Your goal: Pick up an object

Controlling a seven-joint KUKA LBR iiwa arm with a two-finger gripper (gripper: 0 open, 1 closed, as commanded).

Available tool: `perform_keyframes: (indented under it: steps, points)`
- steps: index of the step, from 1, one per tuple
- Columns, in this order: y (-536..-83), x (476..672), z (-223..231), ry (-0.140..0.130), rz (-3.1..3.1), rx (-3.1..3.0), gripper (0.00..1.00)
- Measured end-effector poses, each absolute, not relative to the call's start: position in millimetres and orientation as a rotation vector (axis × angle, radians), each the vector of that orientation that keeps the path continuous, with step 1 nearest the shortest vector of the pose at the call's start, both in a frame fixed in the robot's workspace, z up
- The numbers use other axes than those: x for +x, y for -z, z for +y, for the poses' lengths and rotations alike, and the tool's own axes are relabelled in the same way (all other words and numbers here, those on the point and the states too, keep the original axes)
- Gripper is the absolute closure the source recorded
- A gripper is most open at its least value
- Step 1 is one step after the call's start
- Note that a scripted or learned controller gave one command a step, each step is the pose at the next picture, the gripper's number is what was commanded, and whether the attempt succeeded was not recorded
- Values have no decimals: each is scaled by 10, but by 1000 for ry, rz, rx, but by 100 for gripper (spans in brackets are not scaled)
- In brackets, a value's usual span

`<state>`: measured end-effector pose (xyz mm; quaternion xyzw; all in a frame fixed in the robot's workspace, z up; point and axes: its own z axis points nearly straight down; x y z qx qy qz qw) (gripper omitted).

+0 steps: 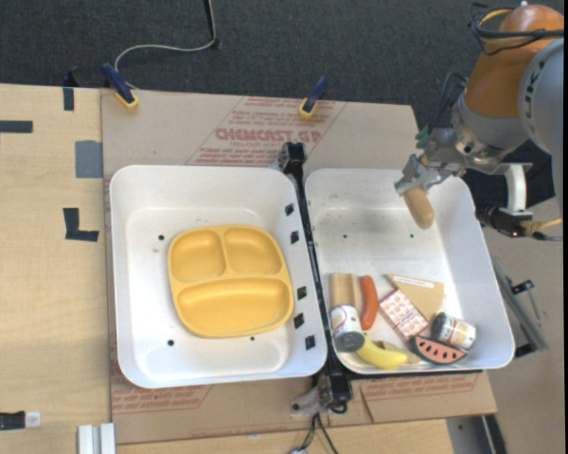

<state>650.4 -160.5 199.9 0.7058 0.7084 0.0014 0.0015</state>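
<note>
One tan, roll-shaped object (419, 208), like a small bread roll or cork, hangs clamped between the fingers of the gripper (417, 189), tilted with its lower end toward the middle of the right bin (379, 218) and lifted over that bin's far right corner. The gripper's fingers are narrowed onto the upper end of this piece, and the grey arm (506, 83) with its orange band reaches in from the right edge of the bench. Along the near edge of the right bin lies a cluster of toy foods: a pale wooden-looking block (341, 290) and a red sausage (367, 301) side by side, a small tin can (346, 323) just in front of them, a yellow banana (380, 354) at the near rim, a pink patterned packet (402, 312) touching a tan wedge of cheese (423, 294), a watermelon slice (438, 350) near the near right corner, and a second can (452, 330) lying on its side just beside the slice. The left bin (142, 206) holds a yellow divided plate (231, 280) with three compartments, resting about in its middle. Both bins sit on a cardboard sheet (246, 130) held by two blue-and-yellow clamps (120, 85) at its far edge.
</note>
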Motion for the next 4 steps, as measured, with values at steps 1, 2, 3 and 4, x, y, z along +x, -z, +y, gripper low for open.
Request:
perform_keyframes:
  steps: [1,2,3,4]
  points:
    - [-2456,6024,-1375,-1,2224,2219,100]
    - [-2189,5722,-796,2,2226,2220,100]
    - [-1986,4831,146,3,2226,2221,100]
    - [-2386,4840,278,0,2224,2220,100]
